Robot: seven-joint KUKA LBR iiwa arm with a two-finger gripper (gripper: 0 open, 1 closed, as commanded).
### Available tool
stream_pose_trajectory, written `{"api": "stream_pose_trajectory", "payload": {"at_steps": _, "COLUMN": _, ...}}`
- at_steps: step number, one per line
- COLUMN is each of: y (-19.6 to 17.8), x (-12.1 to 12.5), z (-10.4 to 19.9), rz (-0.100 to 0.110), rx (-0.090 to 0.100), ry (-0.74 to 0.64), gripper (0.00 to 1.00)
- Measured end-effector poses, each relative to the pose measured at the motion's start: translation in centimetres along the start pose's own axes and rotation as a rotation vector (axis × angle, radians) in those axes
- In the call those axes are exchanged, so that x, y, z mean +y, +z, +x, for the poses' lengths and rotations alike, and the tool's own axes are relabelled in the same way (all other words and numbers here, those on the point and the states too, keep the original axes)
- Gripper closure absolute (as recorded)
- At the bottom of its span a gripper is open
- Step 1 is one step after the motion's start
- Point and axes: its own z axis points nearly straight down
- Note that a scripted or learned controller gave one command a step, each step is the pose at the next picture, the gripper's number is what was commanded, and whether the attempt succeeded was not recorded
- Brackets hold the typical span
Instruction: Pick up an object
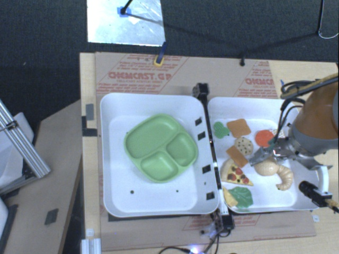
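1. camera view: the gripper is low in the right bin, its fingers apart beside a cream bun.
2. a croissant lies just right of the bun.
3. a green divided plate sits in the left bin.

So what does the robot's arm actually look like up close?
A rounded arm with an orange-brown band above a grey wrist. Black cables loop along it. At its tip sits a grey metal gripper, and a white bracket with a black part hangs below.
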Motion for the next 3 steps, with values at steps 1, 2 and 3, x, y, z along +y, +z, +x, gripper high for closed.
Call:
{"api": "stream_pose_trajectory", "payload": {"at_steps": 1, "y": 3.4, "x": 0.1, "z": 0.0, "rz": -0.003, "rx": -0.001, "ry": -0.001, "gripper": 0.0}}
{"api": "stream_pose_trajectory", "payload": {"at_steps": 2, "y": 2.2, "x": 0.2, "z": 0.0, "rz": -0.006, "rx": -0.001, "ry": 0.0, "gripper": 1.0}}
{"api": "stream_pose_trajectory", "payload": {"at_steps": 3, "y": -4.1, "x": -0.1, "z": 0.2, "rz": -0.009, "rx": -0.003, "ry": -0.003, "gripper": 1.0}}
